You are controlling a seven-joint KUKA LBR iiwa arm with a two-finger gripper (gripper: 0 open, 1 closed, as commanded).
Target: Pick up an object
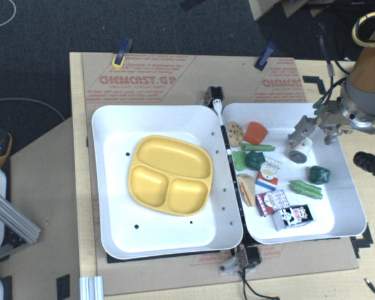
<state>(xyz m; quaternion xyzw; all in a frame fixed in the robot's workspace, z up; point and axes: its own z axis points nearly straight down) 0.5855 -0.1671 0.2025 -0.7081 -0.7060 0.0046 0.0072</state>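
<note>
Two white bins (106,167); one yellow tray (170,175); one gripper (298,149).

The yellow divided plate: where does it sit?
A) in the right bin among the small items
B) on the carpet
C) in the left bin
C: the yellow divided plate lies alone inside the left bin, while the small items fill the right bin.

I count two white bins (106,167) on my worktop, and one yellow divided plate (170,174) in the left of them. The right bin holds perhaps ten small items: roughly four green pieces (305,188), one orange piece (257,132), one cookie (234,131), and three small printed cartons (292,215), though the clutter blurs this tally.
</note>
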